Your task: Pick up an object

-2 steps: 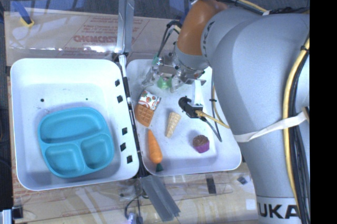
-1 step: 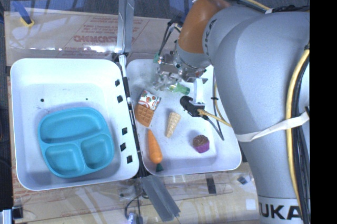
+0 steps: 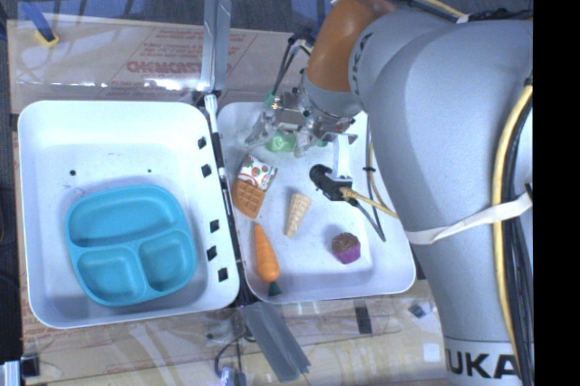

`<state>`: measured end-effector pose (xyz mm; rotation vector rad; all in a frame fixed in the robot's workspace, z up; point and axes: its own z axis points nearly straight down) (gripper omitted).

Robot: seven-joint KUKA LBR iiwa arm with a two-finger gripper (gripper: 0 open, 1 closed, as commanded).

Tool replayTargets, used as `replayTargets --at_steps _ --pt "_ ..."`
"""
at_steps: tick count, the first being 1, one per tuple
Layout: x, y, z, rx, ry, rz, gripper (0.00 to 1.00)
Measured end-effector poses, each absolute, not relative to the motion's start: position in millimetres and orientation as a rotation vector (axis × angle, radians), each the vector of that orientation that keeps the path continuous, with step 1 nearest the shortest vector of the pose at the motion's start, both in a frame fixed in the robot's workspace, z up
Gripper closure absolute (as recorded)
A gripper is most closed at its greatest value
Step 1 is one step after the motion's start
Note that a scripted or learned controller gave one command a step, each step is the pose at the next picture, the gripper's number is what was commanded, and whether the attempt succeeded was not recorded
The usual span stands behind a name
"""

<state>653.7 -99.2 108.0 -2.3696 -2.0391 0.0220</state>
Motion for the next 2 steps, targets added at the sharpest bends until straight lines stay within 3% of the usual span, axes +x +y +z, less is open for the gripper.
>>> replayTargets --at_steps 1,2 --pt "654.2 -98.5 118.1 -2.366 -2.045 0.021 1.00" --pt "654.2 -98.4 118.0 -2.365 -2.046 0.022 0.00"
